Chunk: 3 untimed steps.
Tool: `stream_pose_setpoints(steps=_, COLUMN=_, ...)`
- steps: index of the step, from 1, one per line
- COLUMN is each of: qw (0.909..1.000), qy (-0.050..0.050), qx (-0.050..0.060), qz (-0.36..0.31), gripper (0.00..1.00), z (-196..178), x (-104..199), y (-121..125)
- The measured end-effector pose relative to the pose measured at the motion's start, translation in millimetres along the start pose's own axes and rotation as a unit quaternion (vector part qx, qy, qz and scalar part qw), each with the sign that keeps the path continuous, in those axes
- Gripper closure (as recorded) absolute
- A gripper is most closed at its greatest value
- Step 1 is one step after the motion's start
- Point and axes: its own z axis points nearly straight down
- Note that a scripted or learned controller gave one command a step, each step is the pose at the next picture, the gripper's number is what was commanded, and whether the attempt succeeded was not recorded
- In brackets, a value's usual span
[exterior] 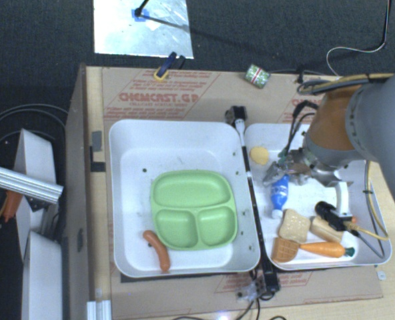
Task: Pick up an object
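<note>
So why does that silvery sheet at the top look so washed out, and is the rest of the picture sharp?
Camera view: the silvery sheet glares under overhead light; the white bins look bright but readable; the grey arm looks soft and blurred at the right; the green tray is evenly lit.

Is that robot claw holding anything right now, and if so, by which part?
It cannot be told. The gripper sits right at the top end of the blue bottle in the right bin.

Bright, even light is falling from above, washing the two white bins (184,139) pale and casting only soft shadows. A foil sheet (143,17) is glaring at the top. The dark floor (31,32) is looking grainy; edges are slightly soft.
</note>
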Motion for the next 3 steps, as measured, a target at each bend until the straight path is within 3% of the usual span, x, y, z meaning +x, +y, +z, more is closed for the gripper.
stream_pose_setpoints(steps=1, qw=1.0000, qy=0.000, qx=0.001, qz=0.000, gripper=0.00, z=0.3, x=-1.4, y=-1.6)
stream_pose_setpoints(steps=2, qw=1.0000, qy=0.000, qx=0.001, qz=0.001, gripper=0.00, z=0.6, x=7.1, y=-23.5)
stream_pose_setpoints(steps=3, qw=1.0000, qy=0.000, qx=0.001, qz=0.000, gripper=0.00, z=0.2, x=4.7, y=-10.9)
